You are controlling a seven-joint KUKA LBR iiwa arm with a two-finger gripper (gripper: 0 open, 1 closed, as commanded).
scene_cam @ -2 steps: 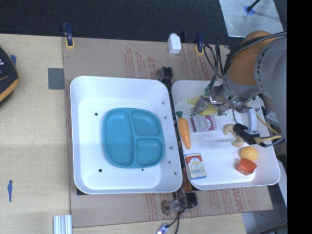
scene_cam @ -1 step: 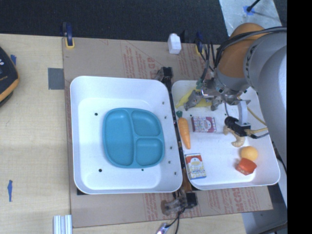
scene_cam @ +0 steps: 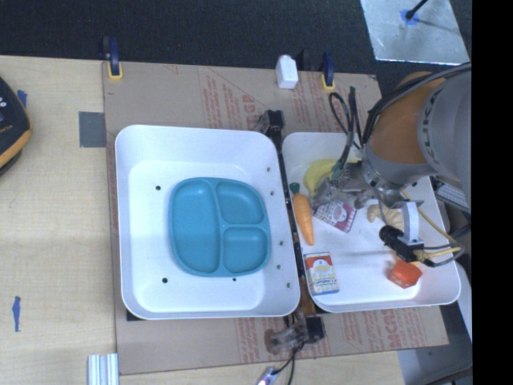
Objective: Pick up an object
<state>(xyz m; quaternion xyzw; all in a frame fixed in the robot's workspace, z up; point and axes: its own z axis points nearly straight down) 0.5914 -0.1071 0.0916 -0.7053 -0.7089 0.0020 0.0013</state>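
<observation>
Reaching into the right shallow white bin (scene_cam: 449, 291), the grey arm's two-finger gripper (scene_cam: 346, 192) is seen low over a small red-and-white packet (scene_cam: 335, 213).
Gripper opening cannot be told. An orange carrot (scene_cam: 303, 218) lies beside the packet; a blue divided plastic plate (scene_cam: 219, 225) sits in the left white bin (scene_cam: 136, 215).

Yellow fruit (scene_cam: 319, 171) half under the hand (scene_cam: 350, 184); arm (scene_cam: 433, 127) cut off at right

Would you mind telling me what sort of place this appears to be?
Probably a robotics lab bench: two white bins clamped onto cardboard, a robot arm reaching in, and toy food such as a carrot.
</observation>
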